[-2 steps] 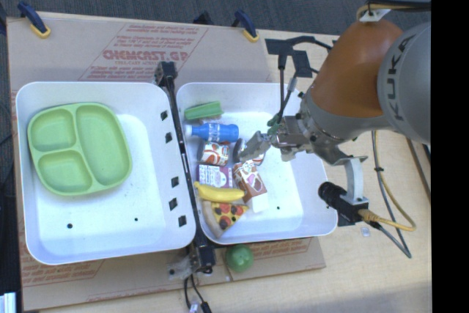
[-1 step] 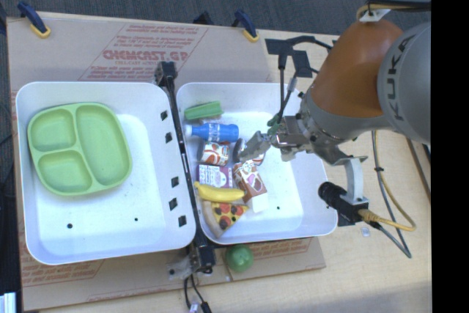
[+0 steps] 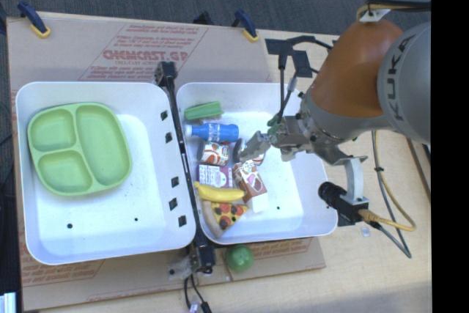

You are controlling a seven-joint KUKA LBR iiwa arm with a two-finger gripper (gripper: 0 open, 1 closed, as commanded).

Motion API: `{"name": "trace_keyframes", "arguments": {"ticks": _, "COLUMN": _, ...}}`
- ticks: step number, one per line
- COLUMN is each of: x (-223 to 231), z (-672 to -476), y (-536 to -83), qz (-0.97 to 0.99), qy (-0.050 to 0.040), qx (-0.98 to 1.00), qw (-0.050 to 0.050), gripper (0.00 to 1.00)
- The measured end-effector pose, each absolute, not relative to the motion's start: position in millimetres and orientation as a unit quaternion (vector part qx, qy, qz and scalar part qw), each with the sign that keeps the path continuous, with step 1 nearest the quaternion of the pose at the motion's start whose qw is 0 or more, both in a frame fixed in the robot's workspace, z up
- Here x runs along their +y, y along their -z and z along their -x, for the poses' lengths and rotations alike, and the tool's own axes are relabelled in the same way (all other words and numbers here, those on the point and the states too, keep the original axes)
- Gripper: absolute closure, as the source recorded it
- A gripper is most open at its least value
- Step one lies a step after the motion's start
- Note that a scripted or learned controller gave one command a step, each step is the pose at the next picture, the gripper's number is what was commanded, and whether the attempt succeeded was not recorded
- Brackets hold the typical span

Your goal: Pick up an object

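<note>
Toys piled in the right bin [image 3: 311,220], near the middle of the frame: green block [image 3: 203,111] at the top, blue bottle [image 3: 213,132] under it, small cartons [image 3: 215,165] next, then banana [image 3: 220,193] and pizza slice [image 3: 226,215] at the bottom. All lying flat on the bin floor. Nothing lifted yet, so picking up not done.

Claw [image 3: 256,145] low over the pile, reaching in from the right of the frame, tips just beside the cartons and the brown-and-white box [image 3: 251,180]. Too dark and small to tell how far open, or whether touching anything. No toy seen held in it.

Probably still to do: close on one toy, then raise it clear of the bin.

Left bin [image 3: 44,242] with a green plate [image 3: 78,149] in its upper left part. Green ball [image 3: 239,257] outside the bins, on the tabletop at the bottom middle of the frame.
</note>
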State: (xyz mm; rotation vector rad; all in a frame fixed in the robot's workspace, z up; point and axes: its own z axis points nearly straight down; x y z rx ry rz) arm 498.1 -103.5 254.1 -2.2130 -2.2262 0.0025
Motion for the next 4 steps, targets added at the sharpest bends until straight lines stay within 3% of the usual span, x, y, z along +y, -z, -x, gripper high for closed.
{"name": "trace_keyframes", "arguments": {"ticks": 4, "x": -103.5, "z": -498.0, "y": -254.1, "qz": 0.705, "qy": -0.0008, "qx": -0.709, "qw": 0.001, "gripper": 0.00}}
